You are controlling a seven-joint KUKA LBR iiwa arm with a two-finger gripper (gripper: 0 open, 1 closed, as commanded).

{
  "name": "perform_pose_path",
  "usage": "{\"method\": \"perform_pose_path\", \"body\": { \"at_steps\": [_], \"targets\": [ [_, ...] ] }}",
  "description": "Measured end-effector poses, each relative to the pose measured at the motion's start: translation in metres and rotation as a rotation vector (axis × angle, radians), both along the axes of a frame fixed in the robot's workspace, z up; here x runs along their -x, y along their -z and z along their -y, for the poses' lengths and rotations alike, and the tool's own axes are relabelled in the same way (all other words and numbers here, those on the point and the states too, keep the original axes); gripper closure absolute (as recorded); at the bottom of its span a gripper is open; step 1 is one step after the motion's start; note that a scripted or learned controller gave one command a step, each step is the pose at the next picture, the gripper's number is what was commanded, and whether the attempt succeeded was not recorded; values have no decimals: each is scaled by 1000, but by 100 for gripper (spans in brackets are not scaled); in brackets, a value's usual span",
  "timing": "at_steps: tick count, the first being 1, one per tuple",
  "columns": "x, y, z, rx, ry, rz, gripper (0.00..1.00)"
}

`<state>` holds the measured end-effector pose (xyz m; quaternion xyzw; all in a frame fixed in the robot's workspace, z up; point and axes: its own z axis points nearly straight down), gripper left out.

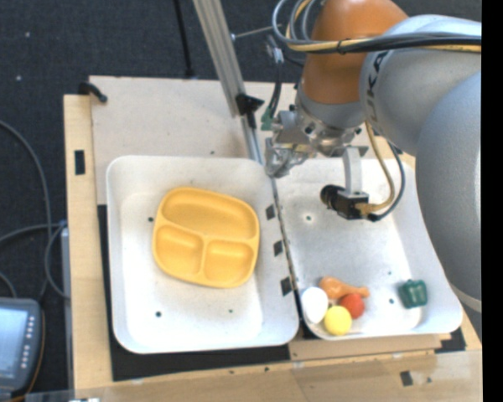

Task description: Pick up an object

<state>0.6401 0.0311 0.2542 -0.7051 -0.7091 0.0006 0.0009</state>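
A single fixed camera is looking down on the bench from above, at a slant and not straight overhead. It is sitting far enough back to be taking in both white bins side by side, the left bin and the right bin, along with strips of dark floor past the bench's far and left edges. The arm is reaching in from the right side, its orange band looming large and close to the lens.
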Motion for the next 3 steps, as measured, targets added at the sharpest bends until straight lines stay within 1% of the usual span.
{"method": "perform_pose_path", "body": {
  "at_steps": [1,2,3],
  "targets": [
    [7,20,-54,0,-1,-1,100],
    [9,12,-57,0,1,4,100],
    [9,12,-57,0,2,4,0]
  ]
}}
